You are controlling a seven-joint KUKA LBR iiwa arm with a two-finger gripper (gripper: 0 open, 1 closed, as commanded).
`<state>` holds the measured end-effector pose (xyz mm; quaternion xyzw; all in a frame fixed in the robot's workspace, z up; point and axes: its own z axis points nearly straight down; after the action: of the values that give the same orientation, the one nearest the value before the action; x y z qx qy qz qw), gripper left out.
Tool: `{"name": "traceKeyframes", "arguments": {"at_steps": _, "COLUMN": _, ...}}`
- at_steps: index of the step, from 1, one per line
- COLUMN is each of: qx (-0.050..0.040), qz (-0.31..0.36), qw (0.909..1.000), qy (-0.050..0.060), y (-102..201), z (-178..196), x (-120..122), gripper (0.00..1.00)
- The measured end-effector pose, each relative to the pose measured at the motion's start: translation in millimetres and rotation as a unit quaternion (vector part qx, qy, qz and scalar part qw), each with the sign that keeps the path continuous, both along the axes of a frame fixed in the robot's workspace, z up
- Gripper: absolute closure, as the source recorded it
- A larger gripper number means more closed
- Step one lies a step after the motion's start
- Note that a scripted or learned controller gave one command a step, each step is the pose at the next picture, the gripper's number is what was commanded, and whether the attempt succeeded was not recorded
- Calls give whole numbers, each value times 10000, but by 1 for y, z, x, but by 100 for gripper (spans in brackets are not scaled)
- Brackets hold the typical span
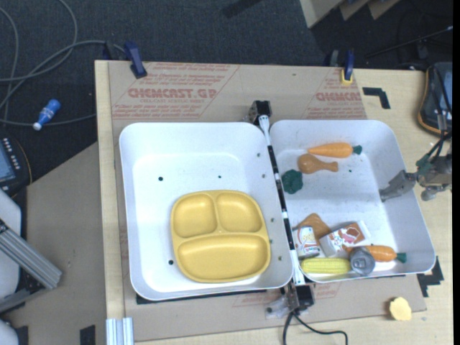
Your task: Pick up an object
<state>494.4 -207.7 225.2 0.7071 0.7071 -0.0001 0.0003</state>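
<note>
While the desk carries two white bins, the left bin holds only a yellow tray; the right bin holds the candidates. The end effector sits at that bin's right rim, nothing visibly between its fingers; how far they are parted cannot be told. A clean pick probably favours the isolated drumstick or carrot over the crowded corn and cartons.

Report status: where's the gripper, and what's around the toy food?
Gripper at right bin's right wall, nothing seen between fingers. Toy carrot and drumstick lie untouched. Nothing between them and gripper.
</note>
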Motion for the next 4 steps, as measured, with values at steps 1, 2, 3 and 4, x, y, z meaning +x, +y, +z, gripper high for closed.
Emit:
{"name": "traceKeyframes", "arguments": {"at_steps": 1, "qx": 14, "qz": 58, "qw": 10000, "qy": -31, "y": 67, "z": -73, "x": 164, "gripper": 0}}
{"name": "traceKeyframes", "arguments": {"at_steps": 2, "qx": 14, "qz": 36, "qw": 10000, "qy": -22, "y": 121, "z": -137, "x": 175, "gripper": 0}}
{"name": "traceKeyframes", "arguments": {"at_steps": 3, "qx": 9, "qz": -25, "qw": 10000, "qy": 45, "y": 99, "z": -141, "x": 77, "gripper": 0}}
{"name": "traceKeyframes", "arguments": {"at_steps": 4, "qx": -3, "qz": 15, "qw": 10000, "qy": -30, "y": 104, "z": -140, "x": 144, "gripper": 0}}
